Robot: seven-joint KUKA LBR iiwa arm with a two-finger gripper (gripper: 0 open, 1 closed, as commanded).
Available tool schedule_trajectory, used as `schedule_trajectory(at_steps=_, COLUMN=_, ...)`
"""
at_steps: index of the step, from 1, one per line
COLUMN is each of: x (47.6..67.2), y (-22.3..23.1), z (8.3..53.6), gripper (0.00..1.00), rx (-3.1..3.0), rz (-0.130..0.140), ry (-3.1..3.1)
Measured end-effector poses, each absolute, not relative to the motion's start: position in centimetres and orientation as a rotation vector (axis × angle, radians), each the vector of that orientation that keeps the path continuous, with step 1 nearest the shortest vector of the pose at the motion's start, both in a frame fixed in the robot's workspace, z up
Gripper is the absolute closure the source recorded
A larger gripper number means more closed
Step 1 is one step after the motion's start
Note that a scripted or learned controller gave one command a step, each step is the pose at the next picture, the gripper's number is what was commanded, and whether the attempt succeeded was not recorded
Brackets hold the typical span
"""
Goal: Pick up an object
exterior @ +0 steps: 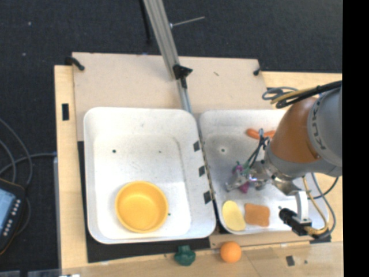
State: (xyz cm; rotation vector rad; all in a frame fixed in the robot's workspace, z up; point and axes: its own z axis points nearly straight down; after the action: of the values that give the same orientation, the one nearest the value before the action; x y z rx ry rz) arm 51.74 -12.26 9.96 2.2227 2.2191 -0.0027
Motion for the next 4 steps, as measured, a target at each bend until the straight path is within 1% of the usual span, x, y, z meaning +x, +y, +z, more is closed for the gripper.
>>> schedule_trajectory(at_steps=1, x=51.9, y=-12.3, z=11.2, gripper=1.0, rx=2.225, rz=0.005, ry=2.212)
schedule_trajectory(at_steps=3, x=52.5, y=-13.0, z=20.4, gripper=1.0, rx=2.213, rz=0.006, ry=2.22)
schedule_trajectory(at_steps=4, x=54.0, y=-8.1, z=21.2, gripper=1.0, rx=2.218, rz=0.002, ry=2.224)
